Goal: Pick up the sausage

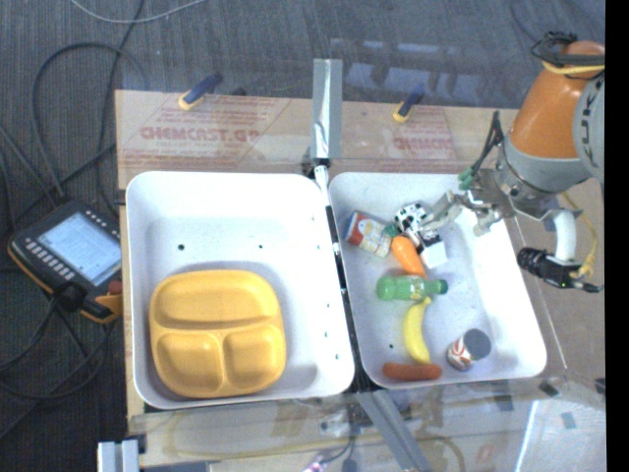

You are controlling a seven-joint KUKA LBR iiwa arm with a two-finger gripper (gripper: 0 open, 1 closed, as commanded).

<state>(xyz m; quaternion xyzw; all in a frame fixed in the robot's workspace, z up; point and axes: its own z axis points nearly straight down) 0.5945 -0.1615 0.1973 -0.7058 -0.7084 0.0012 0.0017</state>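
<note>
Nothing grasped yet: sausage (pixel 412 371) lying untouched at lower edge of right bin (pixel 526 313), beside banana (pixel 417 329). Gripper (pixel 432 219) hovering upper right over carrot (pixel 407 255), fingers apparently spread, pinching nothing. Whole pick remaining.

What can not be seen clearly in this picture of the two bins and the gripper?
- Gripper, camera view: too small and blurred to tell if its fingers are open or shut.
- Arm: cut off by the right edge.
- Small can by the carrot: label too small to read.
- Round object near the sausage: too blurred to identify.
- Printing on the board behind the bins: faint.
</note>
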